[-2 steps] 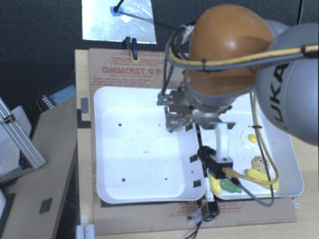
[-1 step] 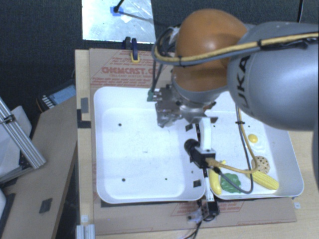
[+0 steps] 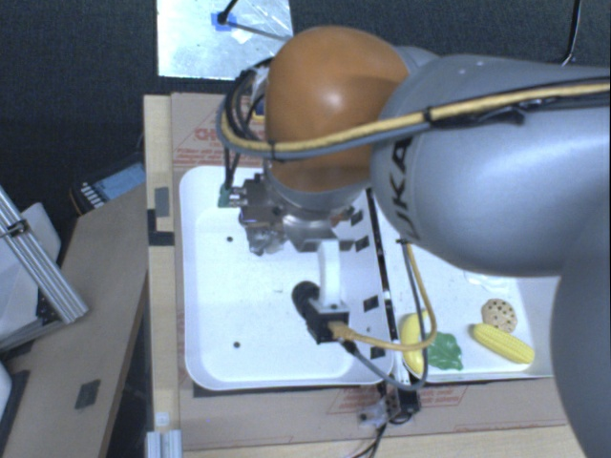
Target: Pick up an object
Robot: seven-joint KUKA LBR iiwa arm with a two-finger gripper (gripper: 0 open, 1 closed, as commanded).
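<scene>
two white bins (image 3: 205,284) on a cardboard-lined bench (image 3: 162,256), dark floor behind, arm over left bin, fingers' state perhaps hidden, cannot tell

So the pickable stuff is all bunched in the right-hand bin (image 3: 535,375), down by its near edge. There's a yellow corn cob (image 3: 503,343) lying on its side, tilted a bit. Just above it sits a small round cookie (image 3: 496,313) — tan with dark specks, lying flat, pretty much right beside the corn. Over to the left there's a green leafy-looking piece (image 3: 445,353), and just beside it a yellow rounded thing (image 3: 411,332) — partly hidden behind a cable, so can't tell what it is exactly.
</scene>
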